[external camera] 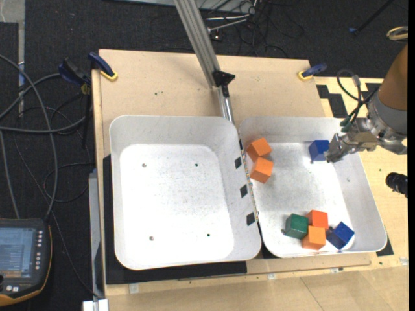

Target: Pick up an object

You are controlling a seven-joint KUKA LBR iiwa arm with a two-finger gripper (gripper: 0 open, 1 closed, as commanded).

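While no writing reads, gripper [334, 153] nears blue cube [318, 149].

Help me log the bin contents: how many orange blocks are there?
4, all in the right bin: two touching near its left wall, orange block and another; two in the front cluster beside the green block. More could hide.

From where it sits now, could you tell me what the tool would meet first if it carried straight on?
Most likely the blue cube, which lies just ahead of the tool in the right bin; height is hard to judge.
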